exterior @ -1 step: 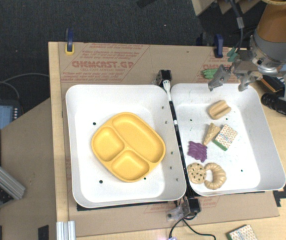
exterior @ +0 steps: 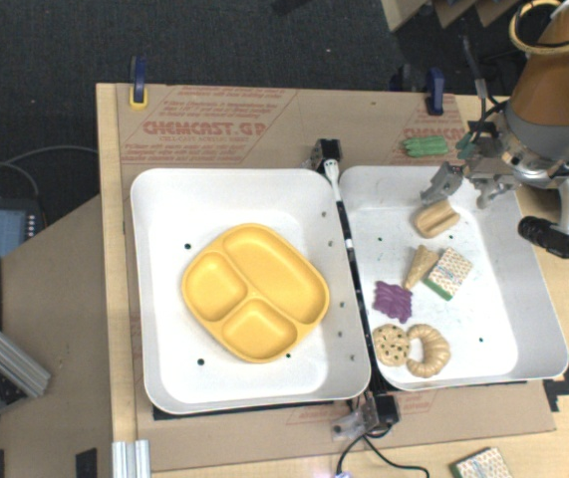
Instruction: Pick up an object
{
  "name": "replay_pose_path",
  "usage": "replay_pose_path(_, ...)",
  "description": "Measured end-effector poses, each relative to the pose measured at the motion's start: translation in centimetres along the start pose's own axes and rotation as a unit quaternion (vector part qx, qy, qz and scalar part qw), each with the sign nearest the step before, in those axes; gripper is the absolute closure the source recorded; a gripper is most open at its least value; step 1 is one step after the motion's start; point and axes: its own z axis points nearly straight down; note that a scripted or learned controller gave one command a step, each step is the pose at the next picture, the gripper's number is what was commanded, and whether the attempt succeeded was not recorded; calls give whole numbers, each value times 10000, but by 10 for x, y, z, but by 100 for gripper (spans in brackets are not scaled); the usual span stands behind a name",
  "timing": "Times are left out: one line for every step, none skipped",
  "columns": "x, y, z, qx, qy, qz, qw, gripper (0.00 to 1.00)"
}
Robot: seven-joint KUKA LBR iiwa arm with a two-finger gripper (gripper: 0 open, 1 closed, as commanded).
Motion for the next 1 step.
replay_pose_path(-16,29,106,-85,-23,-30,10000,0)
